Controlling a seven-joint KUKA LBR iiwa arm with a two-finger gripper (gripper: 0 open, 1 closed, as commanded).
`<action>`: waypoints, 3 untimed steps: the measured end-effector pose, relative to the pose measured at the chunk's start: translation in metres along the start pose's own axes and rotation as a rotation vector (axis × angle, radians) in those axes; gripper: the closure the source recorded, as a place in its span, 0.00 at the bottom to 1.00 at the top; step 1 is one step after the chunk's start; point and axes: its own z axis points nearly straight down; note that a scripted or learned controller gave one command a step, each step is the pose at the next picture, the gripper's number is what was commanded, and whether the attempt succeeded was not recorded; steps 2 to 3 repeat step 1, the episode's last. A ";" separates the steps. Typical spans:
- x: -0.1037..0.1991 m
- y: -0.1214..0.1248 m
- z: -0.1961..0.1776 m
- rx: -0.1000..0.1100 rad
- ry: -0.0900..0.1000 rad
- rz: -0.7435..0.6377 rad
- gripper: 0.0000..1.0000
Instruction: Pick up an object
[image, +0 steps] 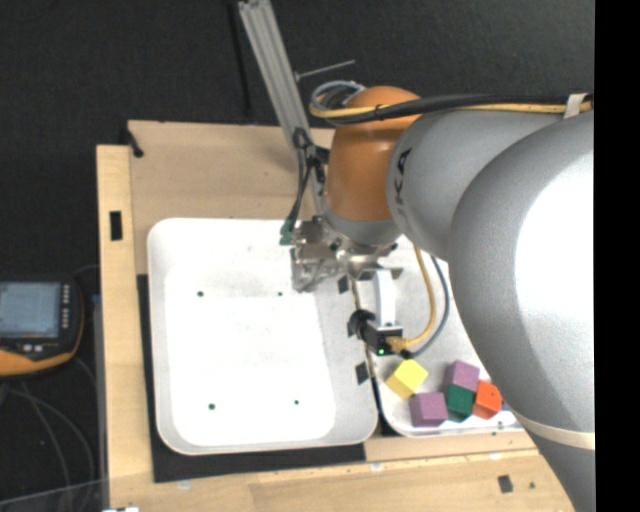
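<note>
Gripper (318, 262) hangs over the left bin's (190, 250) right edge; can't tell its state, nothing seen in it. Blocks sit well off in the right bin (400, 420): yellow block (407, 378), purple block (429, 408), more behind. Small, hard-edged cubes, packed tight, so a grab could nudge neighbours or slip off a corner.

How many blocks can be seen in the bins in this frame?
5, all clustered at the near end of the right bin: yellow block, two purple blocks, green block, orange block. The arm covers most of that bin, so more may be hidden.
</note>
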 end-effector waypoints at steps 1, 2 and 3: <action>-0.005 0.001 0.000 0.000 -0.002 0.007 0.00; -0.005 0.001 0.000 0.000 -0.002 0.007 0.00; -0.005 0.001 0.000 0.000 -0.002 0.007 0.00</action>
